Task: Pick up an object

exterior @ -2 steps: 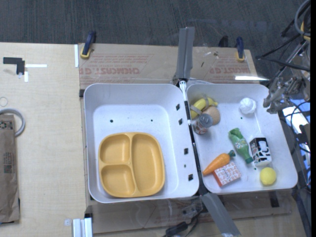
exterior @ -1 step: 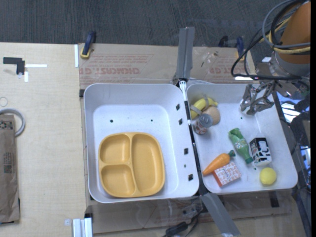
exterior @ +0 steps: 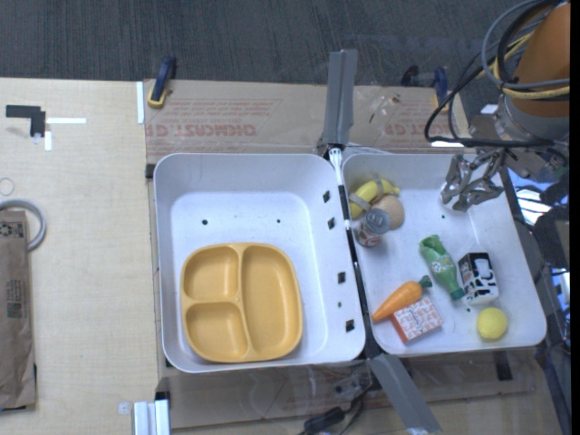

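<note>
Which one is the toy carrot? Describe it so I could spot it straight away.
Look in the right-hand white bin, toward its near edge. The carrot lies slantwise beside a small orange box; it alone is long, tapered and orange with a green tip.

The arm [exterior: 542,57] enters from the right edge of the camera view, its orange band uppermost and dark cables looping around it. Below the grey wrist, the gripper [exterior: 469,187] points down and to the left, its metal fingers [exterior: 456,191] spread slightly apart with nothing between them.

2 bins [exterior: 172,243], 1 tray [exterior: 242,302], 7 objects [exterior: 399,299]
</note>
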{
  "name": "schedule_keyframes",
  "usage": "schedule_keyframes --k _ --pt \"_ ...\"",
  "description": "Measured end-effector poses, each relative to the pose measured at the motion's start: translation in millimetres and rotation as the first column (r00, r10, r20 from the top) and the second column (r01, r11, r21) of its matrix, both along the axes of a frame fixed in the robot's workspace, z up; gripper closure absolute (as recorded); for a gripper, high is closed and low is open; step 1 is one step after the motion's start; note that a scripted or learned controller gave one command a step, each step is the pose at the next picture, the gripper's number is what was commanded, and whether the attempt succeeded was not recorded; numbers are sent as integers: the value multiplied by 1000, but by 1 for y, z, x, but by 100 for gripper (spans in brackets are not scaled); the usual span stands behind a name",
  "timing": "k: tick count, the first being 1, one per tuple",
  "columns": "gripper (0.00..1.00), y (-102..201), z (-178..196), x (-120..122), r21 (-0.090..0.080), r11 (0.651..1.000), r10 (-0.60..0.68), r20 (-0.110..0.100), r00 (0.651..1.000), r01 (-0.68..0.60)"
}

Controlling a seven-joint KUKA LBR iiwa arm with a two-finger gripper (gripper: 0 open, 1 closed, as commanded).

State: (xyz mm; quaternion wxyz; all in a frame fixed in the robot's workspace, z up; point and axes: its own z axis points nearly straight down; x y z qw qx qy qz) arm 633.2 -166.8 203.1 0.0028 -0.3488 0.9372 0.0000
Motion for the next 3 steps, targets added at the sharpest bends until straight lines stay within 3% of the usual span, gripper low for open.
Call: schedule_keyframes --k 1,2,3 --pt "0 22 -102 -33 -1 899 437 -1 899 -437" --pt "0 -27 -41 -54 -2 915 403 0 915 -403" --pt "100 -26 -32 -52 -1 918 398 6 918 -398"
